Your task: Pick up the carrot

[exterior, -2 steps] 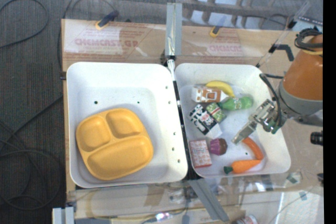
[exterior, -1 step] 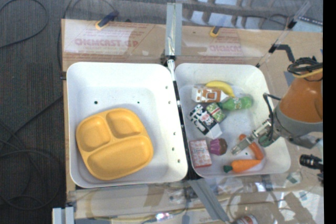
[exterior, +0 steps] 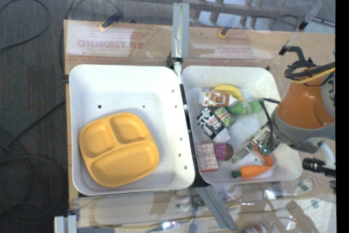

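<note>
The carrot [exterior: 253, 171], orange with a dark green top pointing left, lies flat near the front edge of the right bin [exterior: 283, 173]. My gripper [exterior: 251, 147] hangs low over the bin just above and slightly behind the carrot, its metal tip angled toward the lower left. Nothing I can see is held in it. A small orange piece [exterior: 268, 160] shows right beside the gripper, between it and the carrot.
The right bin also holds a banana [exterior: 229, 90], a small orange carton [exterior: 214, 99], a cow-patterned pack [exterior: 210, 122], a green bottle [exterior: 244, 108], a pink box [exterior: 206, 156] and a purple item [exterior: 223, 150]. A yellow divided plate [exterior: 118, 148] lies in the left bin [exterior: 121, 82].
</note>
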{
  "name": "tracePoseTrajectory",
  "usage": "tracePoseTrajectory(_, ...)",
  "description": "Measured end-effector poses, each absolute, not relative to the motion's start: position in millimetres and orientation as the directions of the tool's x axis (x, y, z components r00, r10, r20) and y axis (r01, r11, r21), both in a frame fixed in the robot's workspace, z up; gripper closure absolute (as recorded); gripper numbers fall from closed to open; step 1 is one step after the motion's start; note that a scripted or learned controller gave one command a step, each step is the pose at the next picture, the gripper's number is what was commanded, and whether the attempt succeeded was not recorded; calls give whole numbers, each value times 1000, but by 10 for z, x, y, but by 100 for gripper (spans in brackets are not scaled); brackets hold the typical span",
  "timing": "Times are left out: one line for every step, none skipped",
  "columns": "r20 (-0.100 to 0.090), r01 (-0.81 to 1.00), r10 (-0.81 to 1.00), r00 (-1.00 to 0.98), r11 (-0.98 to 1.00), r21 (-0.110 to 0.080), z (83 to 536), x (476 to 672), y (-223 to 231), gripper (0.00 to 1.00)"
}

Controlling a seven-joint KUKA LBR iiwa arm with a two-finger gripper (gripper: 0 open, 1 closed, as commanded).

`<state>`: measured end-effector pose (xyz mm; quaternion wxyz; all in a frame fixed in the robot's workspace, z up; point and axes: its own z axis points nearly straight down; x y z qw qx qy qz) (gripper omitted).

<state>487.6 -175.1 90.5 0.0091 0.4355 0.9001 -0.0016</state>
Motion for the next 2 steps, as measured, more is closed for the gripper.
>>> tracePoseTrajectory(-20,635,635,-773,773,3,907,4885,-1622,0)
tracePoseTrajectory(-16,634,634,-773,774,6,1002,4889,-1597,100)
